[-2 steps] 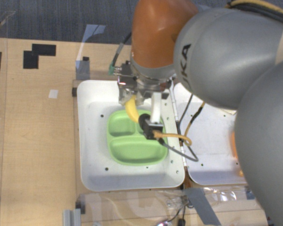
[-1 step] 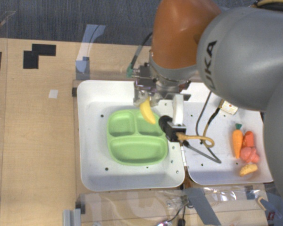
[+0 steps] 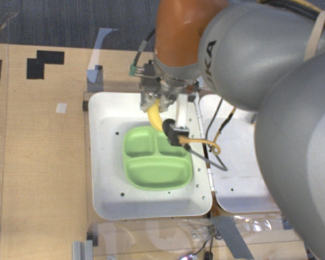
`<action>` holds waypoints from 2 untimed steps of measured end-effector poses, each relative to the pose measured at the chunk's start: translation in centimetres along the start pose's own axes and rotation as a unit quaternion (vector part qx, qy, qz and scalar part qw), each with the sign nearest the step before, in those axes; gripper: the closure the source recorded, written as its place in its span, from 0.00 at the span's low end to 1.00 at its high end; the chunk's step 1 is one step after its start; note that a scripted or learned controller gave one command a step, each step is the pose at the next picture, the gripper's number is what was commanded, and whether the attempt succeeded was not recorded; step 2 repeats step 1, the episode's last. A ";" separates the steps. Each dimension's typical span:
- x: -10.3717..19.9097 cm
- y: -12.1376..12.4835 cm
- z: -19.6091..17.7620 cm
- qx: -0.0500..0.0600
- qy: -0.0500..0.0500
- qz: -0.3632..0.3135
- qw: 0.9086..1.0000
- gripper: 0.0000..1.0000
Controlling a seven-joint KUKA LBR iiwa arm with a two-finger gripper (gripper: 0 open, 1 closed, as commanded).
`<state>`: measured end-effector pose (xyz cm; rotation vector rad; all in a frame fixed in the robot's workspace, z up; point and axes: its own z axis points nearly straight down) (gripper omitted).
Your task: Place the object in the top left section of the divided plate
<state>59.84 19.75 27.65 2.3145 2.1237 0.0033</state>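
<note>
1. The grey arm (image 3: pixel 260 53) with its orange band (image 3: pixel 184 20) reaches in from the right and hangs over the back part of the left bin (image 3: pixel 105 199).
2. The end effector (image 3: pixel 158 110) points down above the far edge of the green divided plate (image 3: pixel 157 172).
3. A yellow, banana-shaped object (image 3: pixel 155 119) sits between the end effector's fingers, which are closed narrowly on its upper end; the object hangs down at a tilt.
4. The lower tip of the object is over the ridge between the plate's two upper sections, close to the plate's back rim; whether it touches the plate cannot be told.
5. The divided plate lies near the middle of the left bin, with two smaller sections at the back and one large section at the front.
6. A black part with an orange-yellow cable (image 3: pixel 197 141) hangs just right of the object, over the plate's upper right section.
7. The right bin (image 3: pixel 244 199) lies beside the left one, largely hidden by the arm.
8. Both bins rest on the wooden desk (image 3: pixel 38 172).
</note>
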 end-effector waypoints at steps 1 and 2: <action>0.0 0.0 -0.1 0.000 0.000 0.000 1.000 0.00; 0.0 0.0 -0.1 0.000 0.000 0.000 1.000 0.00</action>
